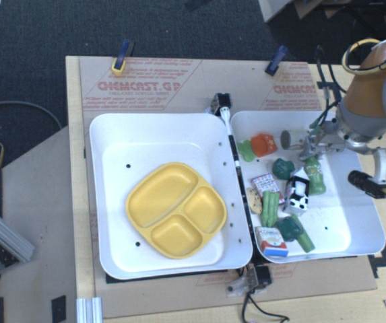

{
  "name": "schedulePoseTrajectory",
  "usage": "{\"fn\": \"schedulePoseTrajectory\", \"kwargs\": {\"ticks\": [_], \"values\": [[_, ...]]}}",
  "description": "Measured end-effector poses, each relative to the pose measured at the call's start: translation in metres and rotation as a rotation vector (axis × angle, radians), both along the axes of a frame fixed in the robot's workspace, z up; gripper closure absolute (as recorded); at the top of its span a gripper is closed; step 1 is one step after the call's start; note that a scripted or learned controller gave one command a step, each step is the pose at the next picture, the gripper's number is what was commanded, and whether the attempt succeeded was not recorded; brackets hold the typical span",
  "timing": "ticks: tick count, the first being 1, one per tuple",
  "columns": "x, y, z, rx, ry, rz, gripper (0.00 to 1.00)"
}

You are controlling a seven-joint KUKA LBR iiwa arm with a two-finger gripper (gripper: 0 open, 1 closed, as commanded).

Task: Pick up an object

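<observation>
Here, labelled parts of the bench as seen from above:

Arm (371,93): grey with orange band, reaching in from the right, wrist tilted down over the far side of the right bin.

Gripper (312,148): low over the clutter, near the upper end of the pale green toy; tips lost against the objects, so open or clenched cannot be told; nothing seen clamped between them.

Right bin (361,237): shallow white tray holding all loose objects, crowded toward its left wall; right half bare, probably leaving room for the arm's approach.

Pale green toy (314,178): lying just below the gripper, likeliest target by position.

Black-and-white toy (299,195): touching the pale green toy's left side; risk of being nudged in a grasp.

Dark green lump (282,168): just left of the gripper, near the orange toy (264,144).

Green stick (270,209): lying along the bin, beside a printed card (263,182).

Small carton (271,240): at the near rim, next to a dark green piece (294,231).

Left bin (112,147): holding one yellow divided plate (176,210), flat and centred, well apart from the arm.

Stage, as judged: descent onto a target, no lift yet.
</observation>
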State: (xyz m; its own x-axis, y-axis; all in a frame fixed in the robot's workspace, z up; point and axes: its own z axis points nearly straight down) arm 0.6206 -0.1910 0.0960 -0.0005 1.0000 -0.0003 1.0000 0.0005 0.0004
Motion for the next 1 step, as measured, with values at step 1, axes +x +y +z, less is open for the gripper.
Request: {"fn": "schedulePoseTrajectory", "kwargs": {"ticks": [1], "values": [[-0.0004,-0.0039,0.0640,-0.003,-0.008,-0.001,1.00]]}}
